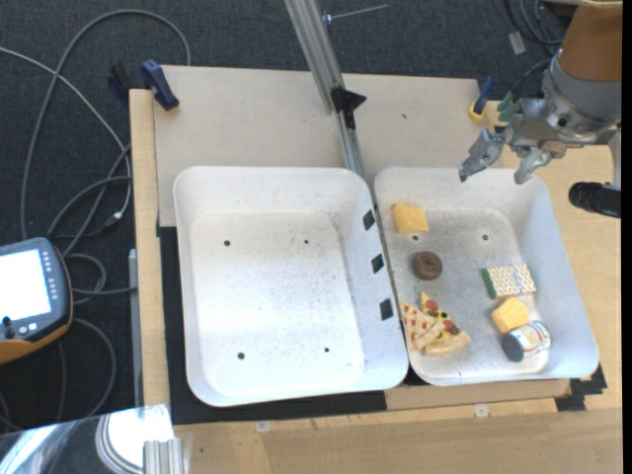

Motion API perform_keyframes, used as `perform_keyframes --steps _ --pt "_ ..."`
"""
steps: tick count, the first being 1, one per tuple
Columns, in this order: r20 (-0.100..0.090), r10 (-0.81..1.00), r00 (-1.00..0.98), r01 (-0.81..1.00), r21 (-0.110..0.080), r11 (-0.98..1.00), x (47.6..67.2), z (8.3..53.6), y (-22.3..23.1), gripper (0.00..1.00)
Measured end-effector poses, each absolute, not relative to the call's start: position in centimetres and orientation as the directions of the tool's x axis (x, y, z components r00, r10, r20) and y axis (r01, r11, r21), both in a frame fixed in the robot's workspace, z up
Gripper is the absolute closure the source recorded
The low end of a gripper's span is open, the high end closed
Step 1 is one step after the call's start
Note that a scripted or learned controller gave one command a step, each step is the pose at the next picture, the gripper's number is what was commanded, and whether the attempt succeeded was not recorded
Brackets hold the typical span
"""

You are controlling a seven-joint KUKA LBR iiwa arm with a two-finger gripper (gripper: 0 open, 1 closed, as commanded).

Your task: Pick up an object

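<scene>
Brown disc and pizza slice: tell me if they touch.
Apart. The camera view shows bare white bin floor between the brown disc and the pizza slice below it.

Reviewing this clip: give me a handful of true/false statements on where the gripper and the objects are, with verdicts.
1. The gripper hangs over the far rim of the right bin, fingers spread with nothing between them. True.
2. The brown round piece lies in the left bin. False: it lies in the right bin.
3. The pizza slice toy lies near the right bin's front left corner. True.
4. The gripper is clamped on the yellow block. False: it is apart from it.
</scene>
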State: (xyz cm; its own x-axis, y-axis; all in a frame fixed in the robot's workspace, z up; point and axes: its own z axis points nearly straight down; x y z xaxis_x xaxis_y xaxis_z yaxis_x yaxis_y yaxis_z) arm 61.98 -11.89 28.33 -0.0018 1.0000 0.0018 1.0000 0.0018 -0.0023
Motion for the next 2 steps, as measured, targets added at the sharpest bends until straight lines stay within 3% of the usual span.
perform_keyframes --steps 1,2 --pt "0.002 1.000 -0.002 1.000 -0.002 0.002 62.0 28.3 -11.9 0.00" --pt "0.002 1.000 -0.001 1.000 -0.008 0.001 61.9 22.1 -11.3 0.00"
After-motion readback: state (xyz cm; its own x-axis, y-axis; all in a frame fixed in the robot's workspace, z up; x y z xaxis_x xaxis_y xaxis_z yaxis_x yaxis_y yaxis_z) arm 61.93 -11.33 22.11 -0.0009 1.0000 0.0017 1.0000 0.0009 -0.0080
